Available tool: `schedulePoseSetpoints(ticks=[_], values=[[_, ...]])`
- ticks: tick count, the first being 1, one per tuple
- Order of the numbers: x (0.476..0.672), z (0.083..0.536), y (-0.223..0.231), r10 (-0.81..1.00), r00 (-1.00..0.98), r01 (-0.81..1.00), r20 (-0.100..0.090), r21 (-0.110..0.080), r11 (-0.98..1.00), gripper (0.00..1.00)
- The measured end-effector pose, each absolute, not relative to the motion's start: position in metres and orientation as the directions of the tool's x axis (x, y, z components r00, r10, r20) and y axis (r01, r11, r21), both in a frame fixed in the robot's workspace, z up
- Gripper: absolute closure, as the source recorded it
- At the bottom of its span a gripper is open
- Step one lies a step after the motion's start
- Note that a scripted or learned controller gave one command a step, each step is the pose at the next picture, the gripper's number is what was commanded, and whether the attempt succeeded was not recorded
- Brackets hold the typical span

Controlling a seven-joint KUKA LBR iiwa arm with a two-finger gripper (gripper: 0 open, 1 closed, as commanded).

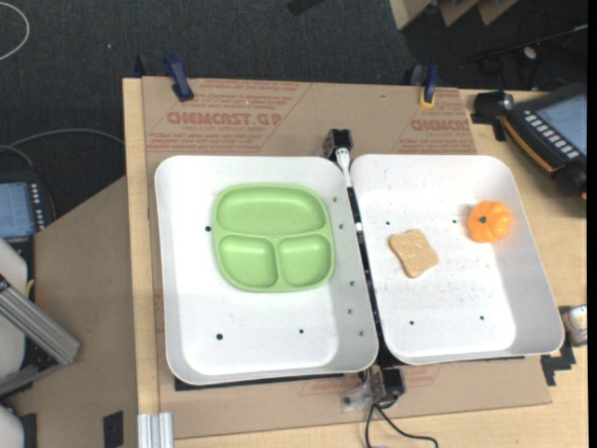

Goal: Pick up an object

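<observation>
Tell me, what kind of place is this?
Probably a robotics lab or test bench. Two white bins sit on a clamped board, holding toy-like items: a green divided plate, a toast slice and a small orange pumpkin.

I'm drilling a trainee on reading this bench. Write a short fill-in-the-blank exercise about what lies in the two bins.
1. The green divided plate lies in the ____ bin.
2. The orange pumpkin shares the right bin with a slice of ____.
3. The plate has ____ compartments.

Missing words: left; toast; three
</observation>
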State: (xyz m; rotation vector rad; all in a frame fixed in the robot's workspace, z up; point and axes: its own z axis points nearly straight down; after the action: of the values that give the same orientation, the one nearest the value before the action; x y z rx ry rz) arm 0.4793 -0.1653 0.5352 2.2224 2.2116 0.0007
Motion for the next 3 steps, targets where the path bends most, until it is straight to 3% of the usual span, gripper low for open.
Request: schedulePoseSetpoints(ticks=[1, 2, 3], values=[[0.479, 0.535, -0.218, 1.000, 0.004, 1.000, -0.005, 0.005, -0.004, 1.00], [0.479, 0.389, -0.199, 1.000, 0.000, 1.000, 0.005, -0.014, 0.000, 1.00], [0.481, 0.419, -0.204, 1.000, -0.001, 1.000, -0.004, 0.005, 0.001, 1.00]])
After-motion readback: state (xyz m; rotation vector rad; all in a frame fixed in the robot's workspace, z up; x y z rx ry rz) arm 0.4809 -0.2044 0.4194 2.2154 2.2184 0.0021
